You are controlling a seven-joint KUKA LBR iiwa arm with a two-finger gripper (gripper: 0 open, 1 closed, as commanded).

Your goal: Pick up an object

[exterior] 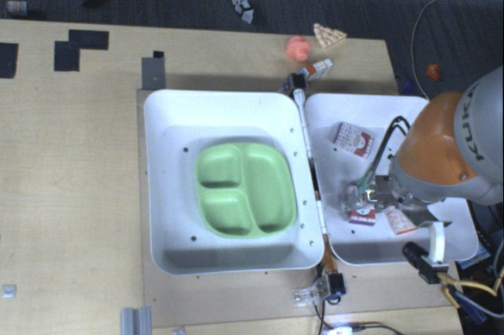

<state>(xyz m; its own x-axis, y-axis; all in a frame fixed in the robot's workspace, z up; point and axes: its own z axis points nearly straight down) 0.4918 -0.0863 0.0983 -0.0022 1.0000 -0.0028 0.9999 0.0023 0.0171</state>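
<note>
The gripper (364, 203) is lowered into the right bin (340, 247) over a small red-and-white packet (361, 216); its opening cannot be told. A second packet (400, 221) lies alongside, a third (352, 139) farther back. A green divided tray (244, 188) is held in the left bin (161, 168)
</note>
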